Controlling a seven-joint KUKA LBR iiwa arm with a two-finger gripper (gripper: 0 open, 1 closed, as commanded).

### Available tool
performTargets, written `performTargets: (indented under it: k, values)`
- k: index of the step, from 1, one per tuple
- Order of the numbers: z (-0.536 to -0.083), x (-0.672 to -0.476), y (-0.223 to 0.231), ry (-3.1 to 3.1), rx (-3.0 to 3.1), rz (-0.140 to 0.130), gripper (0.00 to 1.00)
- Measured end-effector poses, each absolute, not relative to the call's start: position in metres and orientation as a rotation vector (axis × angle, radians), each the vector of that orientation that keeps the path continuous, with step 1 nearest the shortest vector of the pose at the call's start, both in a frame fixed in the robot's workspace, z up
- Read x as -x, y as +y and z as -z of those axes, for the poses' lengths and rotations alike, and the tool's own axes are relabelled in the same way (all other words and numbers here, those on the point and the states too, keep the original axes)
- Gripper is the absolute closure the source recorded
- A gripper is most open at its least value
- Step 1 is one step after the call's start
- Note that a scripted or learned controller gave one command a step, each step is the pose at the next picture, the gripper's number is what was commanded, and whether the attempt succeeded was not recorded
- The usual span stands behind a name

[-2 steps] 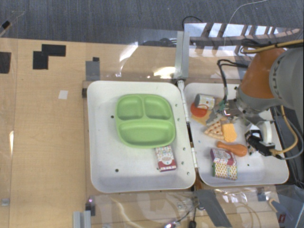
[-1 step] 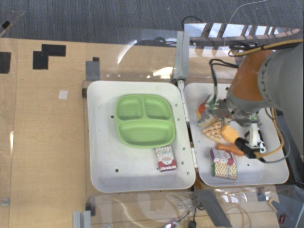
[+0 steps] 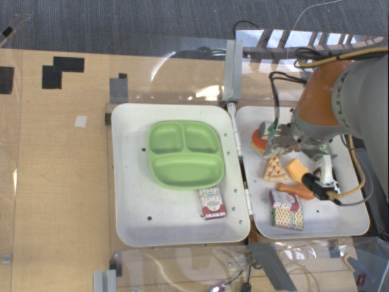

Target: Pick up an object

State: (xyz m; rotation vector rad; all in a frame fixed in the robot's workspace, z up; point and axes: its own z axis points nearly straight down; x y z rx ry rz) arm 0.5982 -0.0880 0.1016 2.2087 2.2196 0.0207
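The right bin [image 3: 343, 222] holds several toy foods: a red and orange piece [image 3: 260, 140] at its upper left, a pizza slice [image 3: 274, 170], an orange cheese block [image 3: 296, 168], a carrot [image 3: 295, 191] and a colourful box [image 3: 287, 211]. My gripper [image 3: 281, 143] reaches down into this bin, right beside the red piece and just above the pizza slice. The arm's body hides how the gripper meets the objects. I see nothing lifted off the bin floor.
The left bin [image 3: 130, 215] carries a green divided plate [image 3: 185, 154] and a small red and white box [image 3: 212, 202] below it. A metal divider [image 3: 232, 78] stands between the bins at the back. Cables [image 3: 340, 190] trail from the wrist over the right bin.
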Motion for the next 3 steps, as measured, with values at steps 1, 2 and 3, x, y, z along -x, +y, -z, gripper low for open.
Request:
performTargets:
  k: [1,2,3]
  values:
    - [-0.186,-0.641,-0.030,2.065,-2.363,-0.005,1.00]
    - [-0.205,-0.519,-0.041,1.884,-2.513,-0.004,1.00]
    - [-0.238,-0.528,-0.020,2.321,-2.113,-0.005,1.00]
